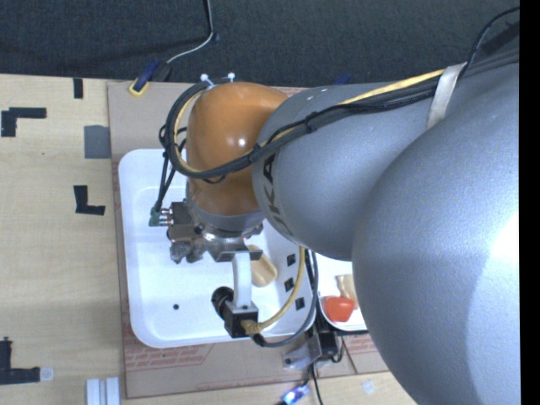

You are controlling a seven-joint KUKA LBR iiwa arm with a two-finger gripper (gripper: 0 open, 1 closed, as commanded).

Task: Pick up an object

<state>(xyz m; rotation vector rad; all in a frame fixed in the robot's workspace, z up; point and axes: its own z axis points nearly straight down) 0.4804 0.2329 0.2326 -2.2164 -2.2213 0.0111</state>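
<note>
the tool point(196, 245) hangs low over the left bin point(143, 226), its grip hidden so i cannot tell its state, while a tan object point(263, 270) lies just beside it, toward the arm's side.

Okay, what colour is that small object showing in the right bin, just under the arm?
Orange-red, seen best in the camera view.

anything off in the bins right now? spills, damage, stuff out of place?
Nothing stands out. The left bin sits flat on the bench with no spill or damage on its visible part. A beige object lies beside the arm's wrist, and a red-orange object sits in the right bin. The arm hides the rest.
</note>
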